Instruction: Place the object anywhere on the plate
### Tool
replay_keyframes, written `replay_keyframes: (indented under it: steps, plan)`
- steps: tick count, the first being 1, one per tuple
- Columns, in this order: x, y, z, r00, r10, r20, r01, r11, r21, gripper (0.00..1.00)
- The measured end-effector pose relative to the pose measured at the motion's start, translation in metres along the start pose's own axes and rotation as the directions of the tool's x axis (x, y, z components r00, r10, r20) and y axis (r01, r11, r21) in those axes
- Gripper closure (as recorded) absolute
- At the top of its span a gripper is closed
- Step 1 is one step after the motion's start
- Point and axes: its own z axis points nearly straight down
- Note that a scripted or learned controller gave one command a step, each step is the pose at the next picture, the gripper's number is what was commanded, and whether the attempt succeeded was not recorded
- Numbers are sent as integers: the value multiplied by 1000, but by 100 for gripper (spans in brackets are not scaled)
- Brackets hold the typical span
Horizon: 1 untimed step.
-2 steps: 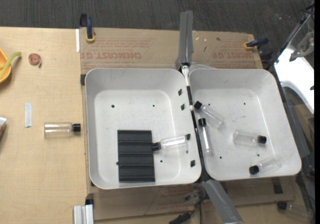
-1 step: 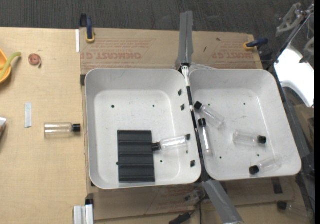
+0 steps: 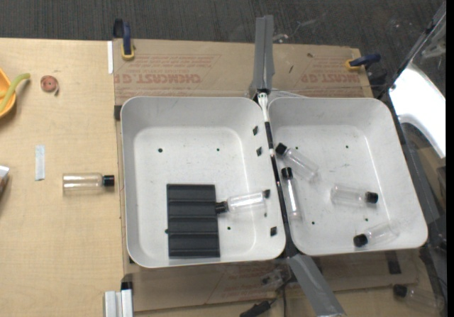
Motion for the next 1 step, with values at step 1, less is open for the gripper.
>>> replay_keyframes:
  steps: [1]
  plan:
    - [-50, -5, 39, 995, 96, -1, -96, 995, -2, 0]
